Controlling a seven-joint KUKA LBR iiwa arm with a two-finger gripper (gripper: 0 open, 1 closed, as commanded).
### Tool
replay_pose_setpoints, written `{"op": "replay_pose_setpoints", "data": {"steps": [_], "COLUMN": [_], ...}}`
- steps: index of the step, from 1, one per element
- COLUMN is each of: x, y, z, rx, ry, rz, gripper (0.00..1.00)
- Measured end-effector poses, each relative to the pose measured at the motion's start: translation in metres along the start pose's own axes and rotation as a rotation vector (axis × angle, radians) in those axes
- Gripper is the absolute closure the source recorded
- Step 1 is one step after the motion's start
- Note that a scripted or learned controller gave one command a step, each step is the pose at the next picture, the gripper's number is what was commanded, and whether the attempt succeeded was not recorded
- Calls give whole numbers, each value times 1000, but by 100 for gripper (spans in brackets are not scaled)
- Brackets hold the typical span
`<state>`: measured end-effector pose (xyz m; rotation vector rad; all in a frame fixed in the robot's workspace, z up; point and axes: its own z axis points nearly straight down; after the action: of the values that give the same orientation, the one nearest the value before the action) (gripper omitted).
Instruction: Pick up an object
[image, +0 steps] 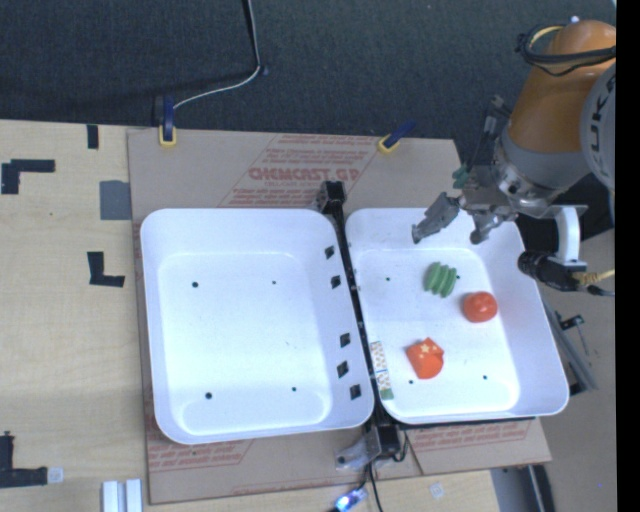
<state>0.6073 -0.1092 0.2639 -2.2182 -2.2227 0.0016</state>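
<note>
Three small objects lie in the right bin (500, 400): a green ridged piece (440, 279), a red round tomato-like ball (480, 307) to its right, and an orange-red pepper-like piece (426, 359) nearer the front. My gripper (454, 227) hangs above the bin's far part, just beyond the green piece, fingers spread open with nothing between them. The grey arm with its orange band reaches in from the upper right.
The left bin (170, 330) sits beside the right one, with a black clip-lined divider (345, 300) between them. Both rest on a cardboard sheet (290, 170) on the wooden bench. A cable (225, 90) runs across the dark backdrop.
</note>
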Motion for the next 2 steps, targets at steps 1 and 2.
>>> {"op": "replay_pose_setpoints", "data": {"steps": [1,2], "x": [-77,-47], "y": [7,-50], "z": [-63,149], "rx": [-8,18], "ry": [-6,5], "rz": [6,1], "gripper": [0,0]}}
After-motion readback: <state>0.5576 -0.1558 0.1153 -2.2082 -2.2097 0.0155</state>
